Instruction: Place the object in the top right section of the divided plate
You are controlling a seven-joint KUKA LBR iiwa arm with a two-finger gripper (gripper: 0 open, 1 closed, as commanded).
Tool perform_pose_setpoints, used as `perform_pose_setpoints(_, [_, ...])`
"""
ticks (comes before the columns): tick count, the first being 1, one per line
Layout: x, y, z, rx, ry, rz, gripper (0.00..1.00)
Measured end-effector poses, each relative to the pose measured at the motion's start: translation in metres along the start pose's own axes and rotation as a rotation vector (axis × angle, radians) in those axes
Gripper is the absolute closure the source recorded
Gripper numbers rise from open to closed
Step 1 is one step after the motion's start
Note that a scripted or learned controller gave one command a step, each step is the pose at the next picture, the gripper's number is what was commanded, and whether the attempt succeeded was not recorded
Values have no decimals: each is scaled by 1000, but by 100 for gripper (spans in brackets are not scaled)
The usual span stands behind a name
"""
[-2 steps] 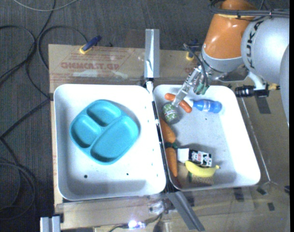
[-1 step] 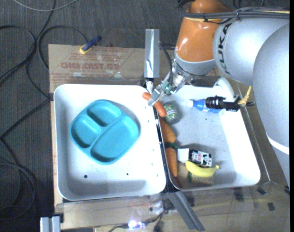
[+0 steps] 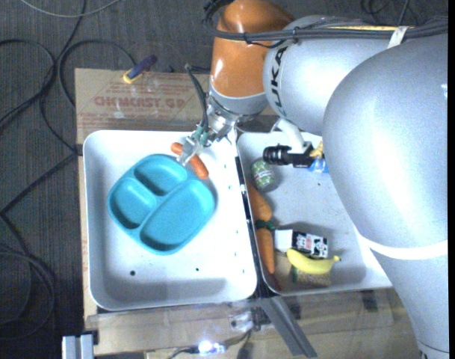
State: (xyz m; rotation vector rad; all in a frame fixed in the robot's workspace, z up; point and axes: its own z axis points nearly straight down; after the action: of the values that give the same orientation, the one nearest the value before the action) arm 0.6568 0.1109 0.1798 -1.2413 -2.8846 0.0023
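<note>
Cabled dark floor surrounding bench (image 3: 100,103) bearing two white bins side by side; pincer (image 3: 193,149) hanging at blue divided plate (image 3: 163,203) upper right rim, seemingly pinching small orange object (image 3: 200,167) for release there, grip uncertain; counting one plate, three sections; right bin (image 3: 347,200) holding carrots (image 3: 263,230), banana (image 3: 311,260).

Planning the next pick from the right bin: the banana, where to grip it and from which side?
Probably the middle of the banana, from straight above, fingers closing across its narrow width. It lies flat and curved along the right bin's near end, with a black-and-white box close on its far side and a brown item against its near side, so low side approaches look blocked.
</note>
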Motion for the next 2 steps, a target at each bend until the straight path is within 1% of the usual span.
perform_pose_setpoints(1, [40,44,6,-1,1,138,100])
perform_pose_setpoints(2, [63,58,-12,-2,1,164,100])
